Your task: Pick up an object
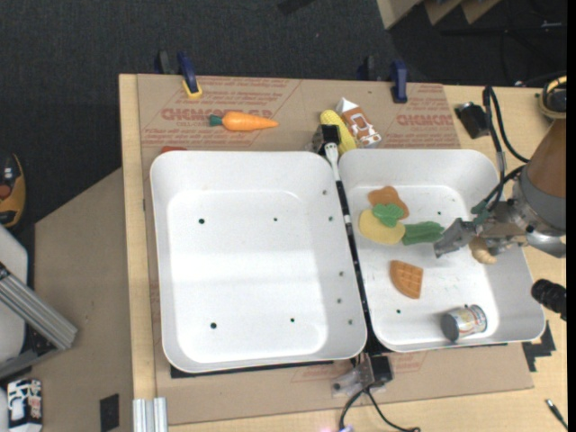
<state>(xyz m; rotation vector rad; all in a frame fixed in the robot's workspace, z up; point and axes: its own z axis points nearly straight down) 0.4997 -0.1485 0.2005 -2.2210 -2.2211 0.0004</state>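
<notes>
I have not picked anything up yet. My gripper (447, 239) is low over the right bin (450, 169). I cannot tell what state it is in. The green toy (419, 233) lies in that bin, right at my tip, next to the yellow toy (378, 230). The lifting is left to do.

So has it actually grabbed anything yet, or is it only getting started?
Done: the arm has reached into the right bin from the right. In hand: the gripper sits low beside the green toy, but nothing is visibly between its fingers. Left: the whole pick. The green toy, waffle, can and yellow piece all lie on the bin floor.
</notes>
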